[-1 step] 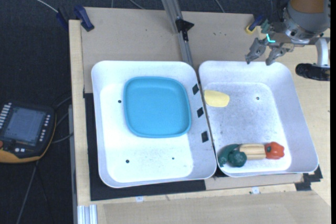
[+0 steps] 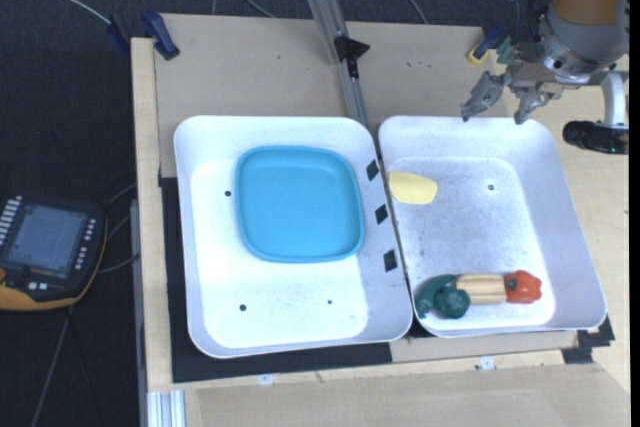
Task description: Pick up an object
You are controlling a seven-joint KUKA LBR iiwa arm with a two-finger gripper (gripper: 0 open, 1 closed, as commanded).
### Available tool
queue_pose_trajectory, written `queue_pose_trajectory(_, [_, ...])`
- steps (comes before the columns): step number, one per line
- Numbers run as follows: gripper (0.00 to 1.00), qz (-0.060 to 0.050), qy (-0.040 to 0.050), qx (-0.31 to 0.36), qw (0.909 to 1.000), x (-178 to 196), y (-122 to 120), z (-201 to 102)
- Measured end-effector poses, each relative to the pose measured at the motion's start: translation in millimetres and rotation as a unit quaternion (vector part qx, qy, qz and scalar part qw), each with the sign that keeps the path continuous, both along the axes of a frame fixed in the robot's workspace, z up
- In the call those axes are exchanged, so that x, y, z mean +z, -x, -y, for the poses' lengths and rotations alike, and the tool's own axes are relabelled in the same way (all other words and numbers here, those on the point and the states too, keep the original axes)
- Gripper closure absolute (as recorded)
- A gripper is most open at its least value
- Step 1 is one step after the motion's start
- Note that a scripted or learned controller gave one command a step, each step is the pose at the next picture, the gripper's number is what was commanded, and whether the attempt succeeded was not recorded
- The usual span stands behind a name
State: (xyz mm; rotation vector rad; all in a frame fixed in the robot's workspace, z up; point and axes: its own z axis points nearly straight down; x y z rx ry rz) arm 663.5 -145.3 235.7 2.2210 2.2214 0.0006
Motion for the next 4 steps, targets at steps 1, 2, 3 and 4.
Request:
queue_pose_trajectory(1, [0.0,-0.002,-0.0004,0.0,1.0,-49,1,-10])
queue_pose_trajectory(2, [0.0,-0.002,-0.0003,0.0,1.0,-97,11,-8])
queue_pose_trajectory(3, [0.0,-0.002,-0.0003,0.0,1.0,-142,12,-8])
queue_pose_trajectory(4, [1.0,0.001,0.0,0.0,1.0,-129,10,-8])
